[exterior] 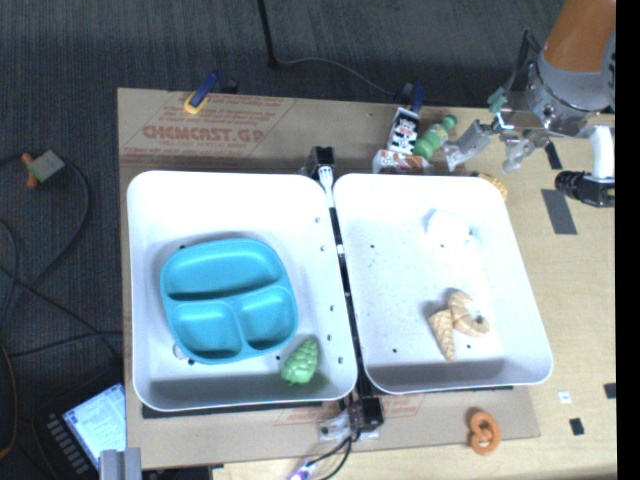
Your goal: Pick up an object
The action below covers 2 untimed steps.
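**Operator:** Over by the far right corner, what is the gripper (497, 140) doing?

**Spotter:** It hangs off the arm (580, 38) just beyond the far rim of the right bin (400, 298), above the bare surface (585, 348). You can see its fingers spread apart with nothing between them.

**Operator:** What could I take?

**Spotter:** Your nearest choice is the tan shell-like toy (458, 322), lying in the right bin toward its near right side, well apart from the walls. A pale white lump (447, 225) sits farther back in the same bin, but it blends into the floor and I cannot tell you what it is.

**Operator:** How would the tan one handle?

**Spotter:** I'd judge it light and stiff, probably moulded plastic, with lobes sticking out unevenly. Smooth plastic may slip, so you should close across the thick middle where the lobes join, not on the tapered tip pointing toward the near edge.

**Operator:** And the left bin?

**Spotter:** You have a blue divided tray (228, 300) there and a green bumpy toy (301, 361) just beside its near right corner. That one lies close to the near wall, which leaves your fingers less room. The tray looks too broad and flat for a pinch except at its rim.
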Tool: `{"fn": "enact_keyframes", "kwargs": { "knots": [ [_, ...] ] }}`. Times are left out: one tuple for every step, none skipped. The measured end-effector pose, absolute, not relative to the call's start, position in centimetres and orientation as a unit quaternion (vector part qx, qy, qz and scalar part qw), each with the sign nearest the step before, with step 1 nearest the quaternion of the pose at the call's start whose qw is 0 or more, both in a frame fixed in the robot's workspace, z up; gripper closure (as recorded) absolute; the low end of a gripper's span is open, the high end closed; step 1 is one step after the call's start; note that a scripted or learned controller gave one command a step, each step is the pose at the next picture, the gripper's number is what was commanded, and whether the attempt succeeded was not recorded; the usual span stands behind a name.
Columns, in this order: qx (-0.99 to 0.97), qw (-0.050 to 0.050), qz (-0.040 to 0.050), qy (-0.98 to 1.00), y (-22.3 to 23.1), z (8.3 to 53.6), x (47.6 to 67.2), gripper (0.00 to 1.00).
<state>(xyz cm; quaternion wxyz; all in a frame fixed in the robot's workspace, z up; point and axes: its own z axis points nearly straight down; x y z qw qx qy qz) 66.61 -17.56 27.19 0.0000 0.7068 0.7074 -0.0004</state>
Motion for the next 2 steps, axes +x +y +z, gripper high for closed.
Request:
{"fn": "enact_keyframes", "kwargs": {
  "knots": [
    [0.707, -0.001, -0.001, 0.707, -16.5, 21.1, 64.5, 0.0],
    [0.707, -0.001, -0.0016, 0.707, -19.2, 10.0, 62.5, 0.0]
  ]
}}
